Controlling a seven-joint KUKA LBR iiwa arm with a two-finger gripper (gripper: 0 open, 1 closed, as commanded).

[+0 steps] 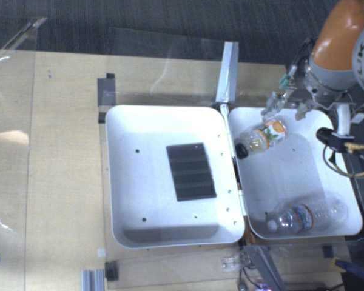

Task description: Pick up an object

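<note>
Two shallow white bins sit side by side on the wooden bench: the left bin holds one flat dark ribbed rectangular pad, its long axis running near-to-far with a slight tilt. The right bin holds two bottles. One clear plastic bottle with a blue label lies on its side along the near wall, white cap toward the left. One small clear bottle with an orange label lies at the far-left part, dark cap pointing left toward the dividing rim. The grey two-finger gripper hangs just above this bottle's base end; whether it is spread or pressed together I cannot tell.
</note>
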